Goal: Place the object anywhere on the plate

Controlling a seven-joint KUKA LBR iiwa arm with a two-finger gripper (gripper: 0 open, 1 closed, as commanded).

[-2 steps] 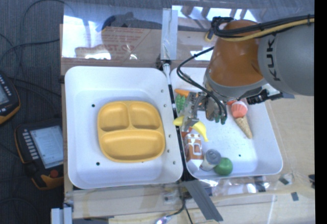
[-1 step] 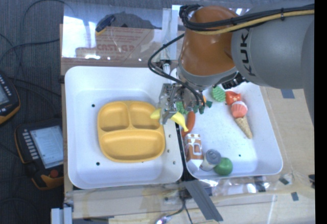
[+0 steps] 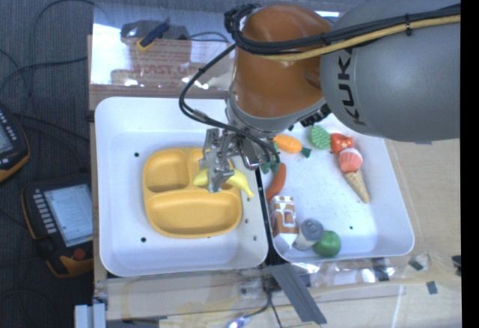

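Right bin (image 3: 389, 199): toy carrot (image 3: 287, 144), green piece (image 3: 319, 137), strawberry (image 3: 340, 142), ice cream cone (image 3: 355, 174) right of the tool; red chili (image 3: 276, 178) just beside it; can (image 3: 284, 216), grey piece (image 3: 309, 232), green ball (image 3: 327, 244) below-right. Handheld pendant (image 3: 56, 218) far left, off bench.

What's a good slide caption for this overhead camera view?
KUKA arm's gripper hovers at a yellow toy banana on the yellow divided plate in the left bin.
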